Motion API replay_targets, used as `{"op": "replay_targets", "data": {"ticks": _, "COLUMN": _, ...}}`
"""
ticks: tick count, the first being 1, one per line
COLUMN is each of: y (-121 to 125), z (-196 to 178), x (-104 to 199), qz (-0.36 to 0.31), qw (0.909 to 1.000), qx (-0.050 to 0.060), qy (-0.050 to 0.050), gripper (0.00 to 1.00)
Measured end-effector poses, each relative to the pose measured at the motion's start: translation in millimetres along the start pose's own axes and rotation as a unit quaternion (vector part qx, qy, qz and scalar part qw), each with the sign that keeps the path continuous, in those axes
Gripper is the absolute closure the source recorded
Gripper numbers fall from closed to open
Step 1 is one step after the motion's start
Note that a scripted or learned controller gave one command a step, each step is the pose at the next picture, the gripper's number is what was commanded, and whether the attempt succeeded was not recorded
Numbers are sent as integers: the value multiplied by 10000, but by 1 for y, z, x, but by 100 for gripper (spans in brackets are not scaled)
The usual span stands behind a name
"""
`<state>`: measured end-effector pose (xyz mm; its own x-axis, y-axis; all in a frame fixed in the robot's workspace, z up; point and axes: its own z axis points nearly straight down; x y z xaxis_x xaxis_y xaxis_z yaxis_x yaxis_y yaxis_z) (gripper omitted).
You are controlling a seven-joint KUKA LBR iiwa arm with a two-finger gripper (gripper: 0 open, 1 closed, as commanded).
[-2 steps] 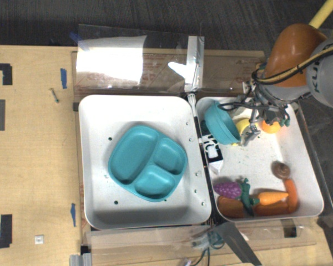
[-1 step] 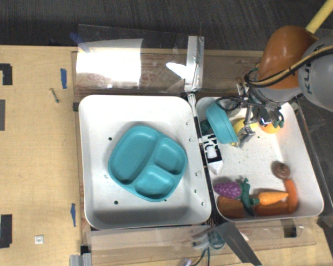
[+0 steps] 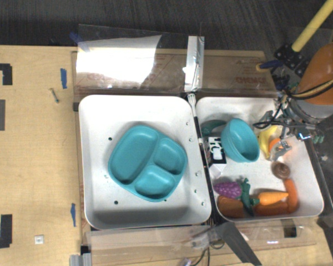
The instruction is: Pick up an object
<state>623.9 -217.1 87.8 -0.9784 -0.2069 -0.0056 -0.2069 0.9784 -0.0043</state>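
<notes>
The right bin (image 3: 316, 195) holds a teal bowl (image 3: 240, 140) tipped on its side and a yellow banana (image 3: 266, 140) beside it. It also holds purple grapes (image 3: 228, 189), an orange carrot (image 3: 271, 198) and a reddish-brown sausage (image 3: 291, 195) along the front. A small brown round piece (image 3: 281, 170) lies near the right wall. My gripper (image 3: 282, 144) hangs low over the bin's right side, just right of the banana and above the brown piece, amid cables. A small orange piece shows at its tip. I cannot tell whether it touches anything.
In the left bin (image 3: 94, 165) lies a teal divided plate (image 3: 148, 162). A dark green item (image 3: 211, 127) and a black-and-white card (image 3: 216, 150) lie by the dividing wall. The arm's orange band (image 3: 321, 73) rises at the upper right. A clear plastic sheet (image 3: 119, 62) lies behind the bins.
</notes>
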Motion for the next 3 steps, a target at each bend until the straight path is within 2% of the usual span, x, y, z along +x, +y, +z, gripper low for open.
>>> {"op": "replay_targets", "data": {"ticks": 1, "y": 43, "z": -2, "x": 45, "qz": 104, "qw": 9999, "qx": -5, "qy": -20, "gripper": 0}}
{"op": "replay_targets", "data": {"ticks": 2, "y": 58, "z": -1, "x": -3, "qz": 265, "qw": 9996, "qx": -3, "qy": -34, "gripper": 0}}
{"op": "replay_targets", "data": {"ticks": 3, "y": 58, "z": -16, "x": -7, "qz": 262, "qw": 9996, "qx": 22, "qy": -107, "gripper": 100}}
